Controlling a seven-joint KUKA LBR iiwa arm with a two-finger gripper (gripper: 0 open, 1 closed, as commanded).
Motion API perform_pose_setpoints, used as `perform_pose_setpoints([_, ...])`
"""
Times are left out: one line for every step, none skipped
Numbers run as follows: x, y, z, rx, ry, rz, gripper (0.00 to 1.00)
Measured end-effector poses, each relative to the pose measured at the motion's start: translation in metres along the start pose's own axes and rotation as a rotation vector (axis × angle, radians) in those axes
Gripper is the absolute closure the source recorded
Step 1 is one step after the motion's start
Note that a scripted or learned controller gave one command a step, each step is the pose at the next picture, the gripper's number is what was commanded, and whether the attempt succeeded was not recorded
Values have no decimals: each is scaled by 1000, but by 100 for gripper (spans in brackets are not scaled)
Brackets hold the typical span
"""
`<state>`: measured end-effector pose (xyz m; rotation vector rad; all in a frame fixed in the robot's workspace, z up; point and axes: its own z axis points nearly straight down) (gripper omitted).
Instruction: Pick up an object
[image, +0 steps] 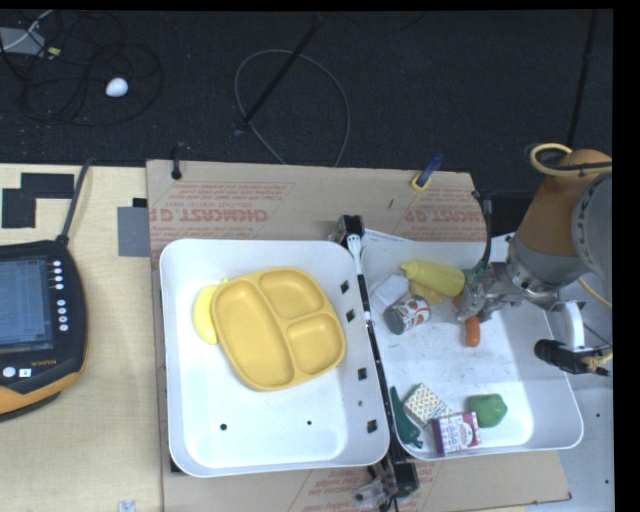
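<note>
In the right bin (545, 415), our claw (476, 308) sits low over a small orange carrot (471, 332), near the yellow banana (433, 276). We cannot tell how the claw stands. We should line up on the carrot and squeeze gently.

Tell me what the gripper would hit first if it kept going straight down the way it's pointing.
Most likely the small orange object right beneath the gripper, then the right bin's floor; depth is hard to judge here.

A divided tray (278, 327) is lying in the left bin (200, 430). In the right bin (545, 420), a banana (434, 276) is sitting behind a can (408, 314), a carrot (472, 333) to their right, a small carton (455, 433) lying nearest the front rim.
</note>
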<state>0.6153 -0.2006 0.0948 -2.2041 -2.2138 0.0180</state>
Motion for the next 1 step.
perform_pose_setpoints([73, 29, -49, -18, -2, -2, 100])
